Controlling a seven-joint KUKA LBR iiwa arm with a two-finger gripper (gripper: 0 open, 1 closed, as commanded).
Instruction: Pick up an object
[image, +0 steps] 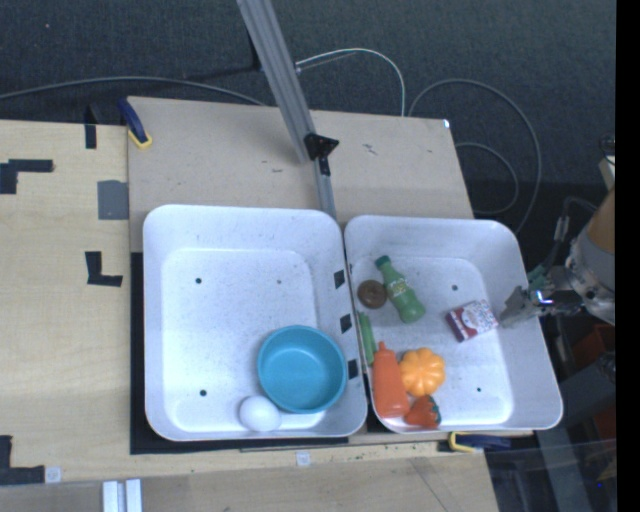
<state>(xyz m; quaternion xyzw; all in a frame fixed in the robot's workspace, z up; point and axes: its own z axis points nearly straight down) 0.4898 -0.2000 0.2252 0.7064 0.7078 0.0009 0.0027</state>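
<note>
While the end effector (522, 303) hovers at the right bin's (500, 240) right rim, its state impossible to tell, a small red-and-white packet (470, 320) lies tilted on the bin floor just beside it, near a green bottle (399, 290) and an orange pumpkin (422, 371).

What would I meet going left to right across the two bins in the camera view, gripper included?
White ball → blue bowl → brown round piece → green bottle → red and white packet → gripper. The orange, red and thin green items bunched near the divider overlap, so I left them out.
</note>
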